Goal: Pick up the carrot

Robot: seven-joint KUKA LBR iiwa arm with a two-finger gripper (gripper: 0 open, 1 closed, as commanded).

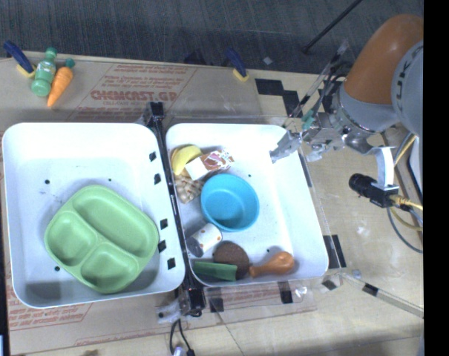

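Note:
The carrot (59, 86), orange with a green top, lies on the cardboard beyond the left bin's far left corner, outside both bins. It leans against a green toy bottle (43, 73). My gripper (282, 148) hangs over the far right corner of the right bin (302, 199), well away from the carrot. I see nothing held in it.
The left bin (24, 199) holds a green divided plate (102, 236). In the right bin are a blue bowl (229, 201), a banana (182, 156), a snack packet (215, 161), a white cup (207, 236), a brown lump (230, 254), a green piece (215, 270) and a drumstick (272, 264).

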